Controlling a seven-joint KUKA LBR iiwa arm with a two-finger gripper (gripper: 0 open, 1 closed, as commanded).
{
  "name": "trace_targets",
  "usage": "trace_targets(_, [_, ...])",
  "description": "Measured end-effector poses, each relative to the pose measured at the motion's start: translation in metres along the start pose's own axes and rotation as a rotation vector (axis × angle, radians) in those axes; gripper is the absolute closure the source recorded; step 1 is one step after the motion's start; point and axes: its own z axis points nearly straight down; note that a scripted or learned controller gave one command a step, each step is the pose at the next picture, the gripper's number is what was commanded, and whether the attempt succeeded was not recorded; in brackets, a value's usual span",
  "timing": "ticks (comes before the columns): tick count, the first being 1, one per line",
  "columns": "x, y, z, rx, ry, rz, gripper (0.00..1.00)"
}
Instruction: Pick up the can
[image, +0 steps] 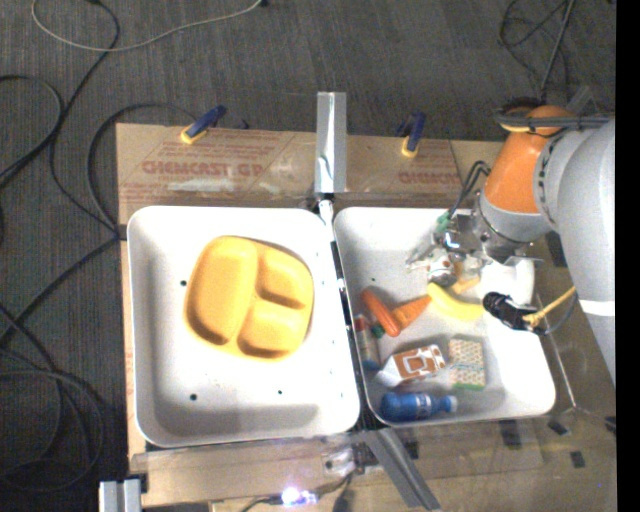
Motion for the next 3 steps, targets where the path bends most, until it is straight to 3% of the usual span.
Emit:
trace_targets(1, [0.000, -0.001, -0.006, 0.007, -0.001, -0.001, 1.00])
trace_targets(2, [0.075, -0.010, -0.088, 0.021, 0.003, 0.175, 1.00])
trace_targets(3, [0.064, -0.023, -0.143, 0.021, 0.002, 0.207, 1.00])
